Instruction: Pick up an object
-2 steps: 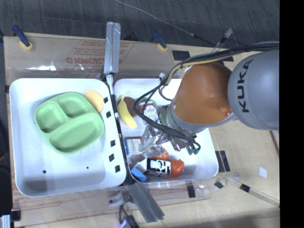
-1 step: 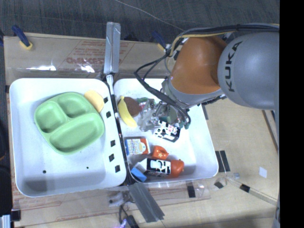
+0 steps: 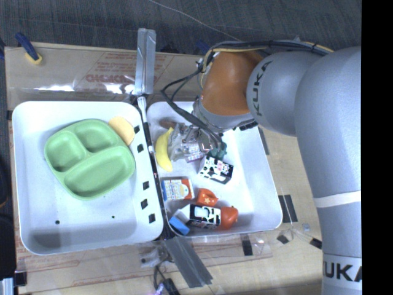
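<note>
Reaching into the right bin (image 3: pixel 270 183), gripper (image 3: pixel 190 141) sat low beside the banana (image 3: pixel 163 152), likely targeting it; finger state could not be told.

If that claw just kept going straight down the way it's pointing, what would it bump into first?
Probably the banana: the gripper hangs right beside it in the right bin. Depth is unclear, so it might meet the bin floor instead.

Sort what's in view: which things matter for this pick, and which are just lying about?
In play: claw; banana, black-and-white box, orange-labelled packet, orange toy, blue piece, all in the right bin.

Lying about: green divided plate, yellow sponge, left bin.
</note>
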Robot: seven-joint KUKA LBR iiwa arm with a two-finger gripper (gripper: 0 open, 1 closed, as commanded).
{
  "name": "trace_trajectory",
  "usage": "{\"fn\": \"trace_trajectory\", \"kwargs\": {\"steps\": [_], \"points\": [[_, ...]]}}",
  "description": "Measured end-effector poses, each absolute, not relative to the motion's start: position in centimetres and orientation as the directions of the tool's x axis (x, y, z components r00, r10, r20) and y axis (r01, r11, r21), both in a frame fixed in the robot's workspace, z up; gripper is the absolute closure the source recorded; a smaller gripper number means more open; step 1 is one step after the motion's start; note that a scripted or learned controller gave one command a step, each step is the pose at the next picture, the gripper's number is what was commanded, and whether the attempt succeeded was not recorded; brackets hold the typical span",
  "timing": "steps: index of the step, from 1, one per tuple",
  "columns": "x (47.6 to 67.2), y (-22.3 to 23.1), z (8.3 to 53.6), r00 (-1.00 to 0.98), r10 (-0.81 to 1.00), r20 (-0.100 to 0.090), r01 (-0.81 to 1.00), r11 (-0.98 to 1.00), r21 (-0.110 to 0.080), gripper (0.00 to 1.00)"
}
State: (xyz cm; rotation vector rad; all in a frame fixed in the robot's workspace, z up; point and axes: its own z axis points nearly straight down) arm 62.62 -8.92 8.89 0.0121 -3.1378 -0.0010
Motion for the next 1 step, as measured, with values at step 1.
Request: {"fn": "trace_trajectory", "kwargs": {"steps": [1], "points": [[65.75, -7.09, 19.9, -0.995, 0.1, -0.014, 0.1, 0.995, 0.0, 1.0]]}}
